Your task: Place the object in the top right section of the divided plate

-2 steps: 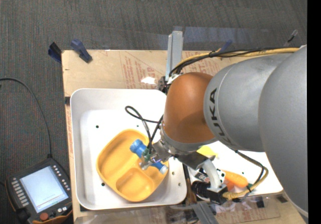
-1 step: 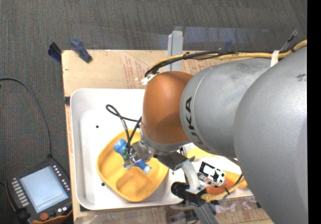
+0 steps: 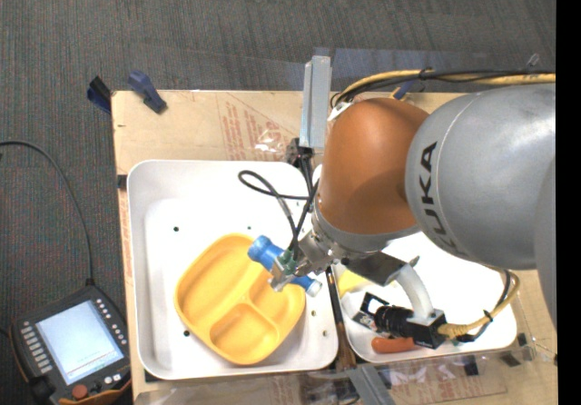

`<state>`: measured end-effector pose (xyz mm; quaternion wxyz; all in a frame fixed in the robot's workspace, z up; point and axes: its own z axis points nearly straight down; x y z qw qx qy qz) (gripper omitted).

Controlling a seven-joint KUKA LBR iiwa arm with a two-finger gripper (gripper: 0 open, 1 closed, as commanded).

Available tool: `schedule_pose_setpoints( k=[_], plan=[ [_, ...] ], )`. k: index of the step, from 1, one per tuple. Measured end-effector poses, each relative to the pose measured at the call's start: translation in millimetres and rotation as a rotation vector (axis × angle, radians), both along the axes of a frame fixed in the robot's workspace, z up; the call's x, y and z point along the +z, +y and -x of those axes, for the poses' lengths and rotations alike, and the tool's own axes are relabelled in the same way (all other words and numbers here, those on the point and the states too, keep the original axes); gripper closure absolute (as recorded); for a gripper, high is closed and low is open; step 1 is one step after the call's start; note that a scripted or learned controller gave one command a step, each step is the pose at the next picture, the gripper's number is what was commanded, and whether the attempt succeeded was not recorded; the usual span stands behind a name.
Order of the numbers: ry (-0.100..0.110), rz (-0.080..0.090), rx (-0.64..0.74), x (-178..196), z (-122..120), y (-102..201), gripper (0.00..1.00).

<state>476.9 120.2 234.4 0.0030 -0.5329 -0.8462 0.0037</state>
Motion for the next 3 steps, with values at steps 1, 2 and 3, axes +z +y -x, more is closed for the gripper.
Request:
schedule_pose_setpoints(
  k=[1, 2, 3],
  plan=[
    [-0.002, -0.004, 0.284, 9.7, -0.8, -25.0, 1.00],
    [0.002, -0.005, 0.428, -39.1, 0.7, 0.0, 1.00],
    [0.002, -0.001, 0.289, -48.9, 1.9, 86.3, 1.00]
  ],
)
